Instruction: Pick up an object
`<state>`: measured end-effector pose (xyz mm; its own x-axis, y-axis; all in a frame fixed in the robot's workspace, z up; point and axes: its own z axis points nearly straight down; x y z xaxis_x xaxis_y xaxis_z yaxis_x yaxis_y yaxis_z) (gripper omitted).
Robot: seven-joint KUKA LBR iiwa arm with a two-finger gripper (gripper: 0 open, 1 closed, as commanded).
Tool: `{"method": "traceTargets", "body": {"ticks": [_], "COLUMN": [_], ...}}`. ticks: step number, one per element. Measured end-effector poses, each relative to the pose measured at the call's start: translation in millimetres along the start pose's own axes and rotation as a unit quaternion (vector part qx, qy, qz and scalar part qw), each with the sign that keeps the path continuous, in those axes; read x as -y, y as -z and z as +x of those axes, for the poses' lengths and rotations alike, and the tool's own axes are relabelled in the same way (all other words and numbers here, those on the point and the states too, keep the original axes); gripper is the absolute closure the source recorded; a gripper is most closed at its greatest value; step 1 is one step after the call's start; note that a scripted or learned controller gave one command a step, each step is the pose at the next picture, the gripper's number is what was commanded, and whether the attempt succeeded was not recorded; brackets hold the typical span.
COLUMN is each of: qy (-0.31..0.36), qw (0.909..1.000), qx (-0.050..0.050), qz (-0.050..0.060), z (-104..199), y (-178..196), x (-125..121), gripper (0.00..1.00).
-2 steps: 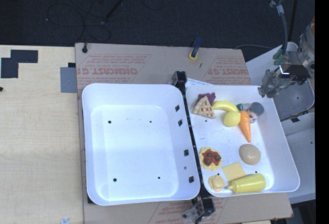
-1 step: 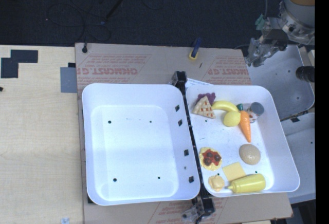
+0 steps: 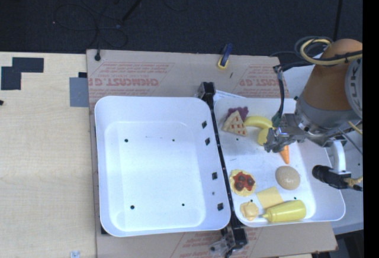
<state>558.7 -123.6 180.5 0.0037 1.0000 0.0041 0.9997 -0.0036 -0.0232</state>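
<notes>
Surface (image 3: 41, 150): pale wood, cardboard sheet under two white bins

Left bin (image 3: 103, 156): nothing inside that I can make out

Right bin (image 3: 331, 206): holds all the candidates — yellow bottle (image 3: 285, 211) along the near edge, pale block (image 3: 268, 197) just above it, tan egg-like ball (image 3: 288, 177), round disc with red topping (image 3: 243, 181), waffle wedge (image 3: 235, 124) and banana (image 3: 259, 123) toward the far end, orange carrot (image 3: 285, 154)

Arm (image 3: 331, 88): reaches in from the right, wrist low over the right bin

Gripper (image 3: 276, 142): down among the far items, right by the banana and the carrot top; cannot tell whether it is released or clenched, nothing clearly between its tips

Step, as I judge it: descent or closing on a target, lift not yet made. Next move calls for a firm close on one item, then a straight rise clear of the neighbours
</notes>
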Motion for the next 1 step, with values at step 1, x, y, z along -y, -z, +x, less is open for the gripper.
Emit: {"method": "traceTargets", "body": {"ticks": [1], "qy": [0.000], "qw": [1.0000], "qx": [0.001], "qz": [-0.010], "z": [4.4], "y": [-96.3], "x": [73.6], "gripper": [1.00]}}
